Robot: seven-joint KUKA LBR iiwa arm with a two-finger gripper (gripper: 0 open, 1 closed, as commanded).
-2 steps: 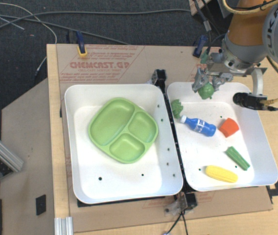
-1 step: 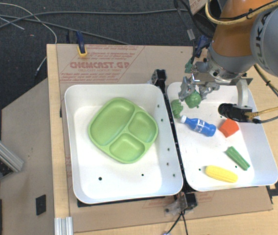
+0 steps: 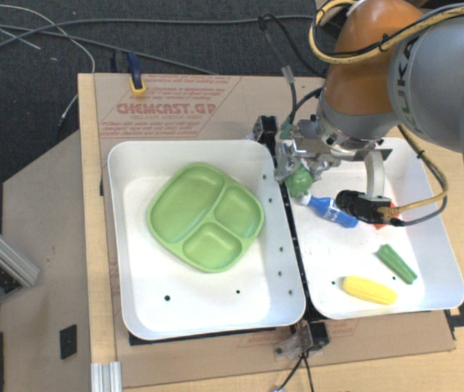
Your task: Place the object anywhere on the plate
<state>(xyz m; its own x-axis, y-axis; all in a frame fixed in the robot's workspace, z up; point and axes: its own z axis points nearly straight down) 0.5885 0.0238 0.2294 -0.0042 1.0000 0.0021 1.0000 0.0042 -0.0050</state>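
Observation:
A light green divided plate (image 3: 206,216) lies in the left bin (image 3: 134,300). My gripper (image 3: 298,168) hangs over the left edge of the right bin (image 3: 436,243), just right of the wall between the bins. Directly beneath it sits a small green lump (image 3: 299,184), partly hidden by the gripper. Whether the lump is gripped is unclear. A blue and white tube (image 3: 332,211) lies against the lump and runs to the lower right.
A yellow corn cob (image 3: 369,290) and a dark green pod (image 3: 396,264) lie at the front of the right bin. The grey arm with its orange band (image 3: 371,47) reaches in from the upper right. Cardboard (image 3: 167,104) lies under both bins.

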